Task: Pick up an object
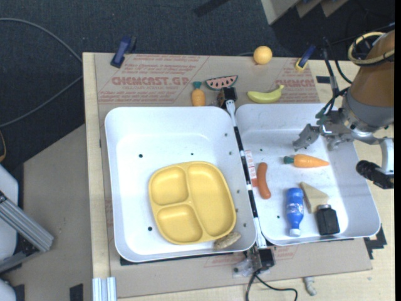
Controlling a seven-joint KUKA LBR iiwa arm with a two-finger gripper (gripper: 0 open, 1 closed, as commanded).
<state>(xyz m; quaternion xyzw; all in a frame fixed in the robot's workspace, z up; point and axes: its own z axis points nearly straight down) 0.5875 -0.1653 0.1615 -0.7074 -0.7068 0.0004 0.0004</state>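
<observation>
The cookie point(227, 241) lies nearest; my gripper point(315, 135) is open and empty above the carrot point(307, 162), light, stiff, slippery: grasp its middle

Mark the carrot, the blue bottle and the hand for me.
carrot point(310, 162), camera view, middle of its orange body.
blue bottle point(294, 209), camera view, mid-body.
hand point(319, 138), camera view, midway between its fingertips.
</observation>
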